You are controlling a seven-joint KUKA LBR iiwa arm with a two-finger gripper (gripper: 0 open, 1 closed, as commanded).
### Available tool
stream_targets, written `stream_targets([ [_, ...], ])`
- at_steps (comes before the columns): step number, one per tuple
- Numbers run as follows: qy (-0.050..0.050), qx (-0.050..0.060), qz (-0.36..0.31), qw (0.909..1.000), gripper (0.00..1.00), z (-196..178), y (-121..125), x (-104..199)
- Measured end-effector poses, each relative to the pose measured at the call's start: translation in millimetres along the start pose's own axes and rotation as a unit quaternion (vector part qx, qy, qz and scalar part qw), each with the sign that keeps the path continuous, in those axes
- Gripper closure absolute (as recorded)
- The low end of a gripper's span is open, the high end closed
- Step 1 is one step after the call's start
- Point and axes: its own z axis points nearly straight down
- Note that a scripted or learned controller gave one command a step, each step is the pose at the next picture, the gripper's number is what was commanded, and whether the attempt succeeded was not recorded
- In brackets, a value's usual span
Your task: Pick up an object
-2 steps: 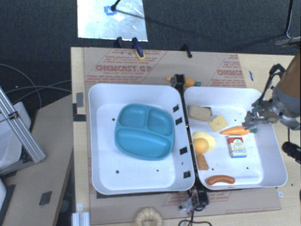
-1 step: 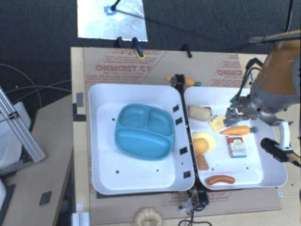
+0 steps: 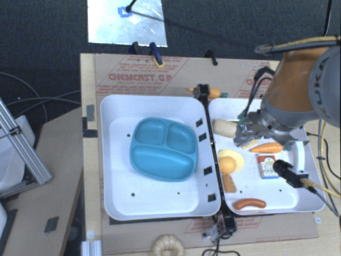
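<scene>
Right bin (image 3: 250,110): the end effector (image 3: 246,134) stands low over the bin's upper middle, beside the rounded end of a pale bread roll (image 3: 224,127) that lies near the bin's left wall. Whether it is released or clenched cannot be told; the wrist housing covers it, and nothing is seen grasped.

Candidate things, all in the right bin: an orange carrot (image 3: 266,148) just right of and below the end effector; a small red and white carton (image 3: 266,166) below the carrot; a yellow and orange fruit (image 3: 228,161) near the left wall; a brown stick (image 3: 229,183) under the fruit; a sausage (image 3: 249,203) close to the bottom edge. The left bin (image 3: 114,143) carries a blue divided plate (image 3: 163,148) at its centre.

Judgement: the step in hand is the descent onto a target, most probably the roll or the carrot, which are nearest. To do it well:
- centre over one thing alone, since roll and carrot lie close on either side;
- span the short width of the roll or carrot, not its length;
- keep off the left wall and the divider between the bins;
- lift straight and confirm the thing is seen in the grasp before counting the pick good.
</scene>
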Motion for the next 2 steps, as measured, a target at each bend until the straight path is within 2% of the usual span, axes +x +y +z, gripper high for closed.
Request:
stream_targets([
  [1, 0.000, 0.000, 0.000, 1.0000, 1.00, 9.4, 10.7, 52.0],
  [2, 0.000, -0.001, 0.002, 1.0000, 1.00, -10.5, 9.9, 75.9],
])
